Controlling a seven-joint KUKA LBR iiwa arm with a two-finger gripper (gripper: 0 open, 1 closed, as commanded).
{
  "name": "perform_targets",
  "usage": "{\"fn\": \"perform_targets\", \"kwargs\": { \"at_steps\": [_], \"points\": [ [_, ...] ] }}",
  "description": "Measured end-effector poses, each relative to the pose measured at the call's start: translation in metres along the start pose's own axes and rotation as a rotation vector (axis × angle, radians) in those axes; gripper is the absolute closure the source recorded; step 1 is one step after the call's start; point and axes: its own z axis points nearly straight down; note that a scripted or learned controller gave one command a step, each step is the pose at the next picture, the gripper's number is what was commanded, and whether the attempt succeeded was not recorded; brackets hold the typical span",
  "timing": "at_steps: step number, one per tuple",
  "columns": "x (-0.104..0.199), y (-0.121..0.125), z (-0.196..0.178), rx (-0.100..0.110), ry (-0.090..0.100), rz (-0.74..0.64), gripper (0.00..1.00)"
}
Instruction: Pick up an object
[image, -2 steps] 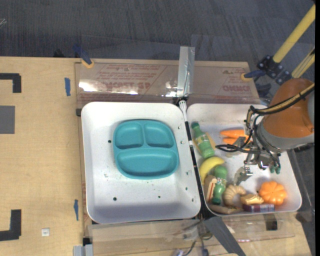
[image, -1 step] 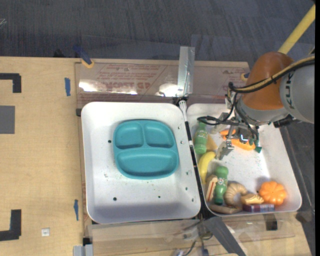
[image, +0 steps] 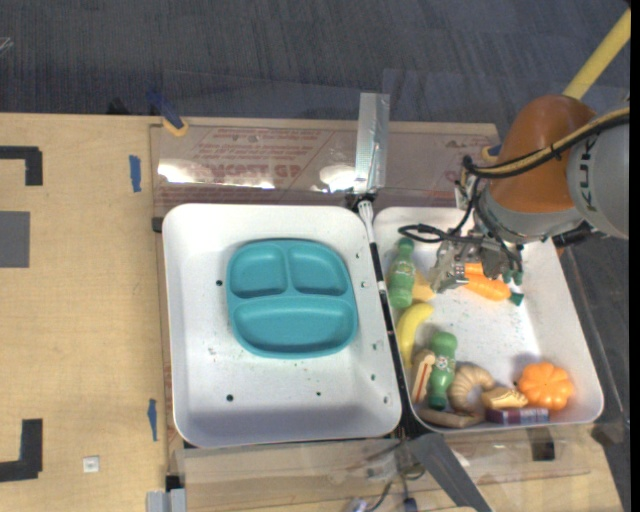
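Note:
My gripper (image: 478, 268) hangs low in the upper part of the right bin (image: 560, 300), under the arm's orange band. Its fingers stand open, one on each side above an orange toy carrot (image: 488, 288) with a green tip that lies on the bin floor. The carrot lies just below the fingertips, and I see no grip on it. A green bottle (image: 401, 275) and a yellow banana (image: 412, 325) lie along the bin's left wall, to the left of the gripper.
Along the right bin's front edge lie a green-topped item (image: 441, 352), a brown bread piece (image: 470, 385) and an orange pumpkin (image: 545, 385). The left bin (image: 190, 380) holds a teal divided plate (image: 292, 297). A black cable loops beside the wrist.

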Motion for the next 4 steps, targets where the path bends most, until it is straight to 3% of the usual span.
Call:
{"fn": "perform_targets", "kwargs": {
  "at_steps": [1,2,3,4],
  "points": [
    [0.044,-0.088,0.017,0.002,0.008,-0.158,1.00],
    [0.044,-0.086,0.017,0.000,0.009,-0.161,0.00],
    [-0.002,-0.023,0.018,-0.004,0.007,-0.290,0.00],
    [-0.007,-0.024,0.003,0.000,-0.009,-0.288,1.00]
  ]
}}
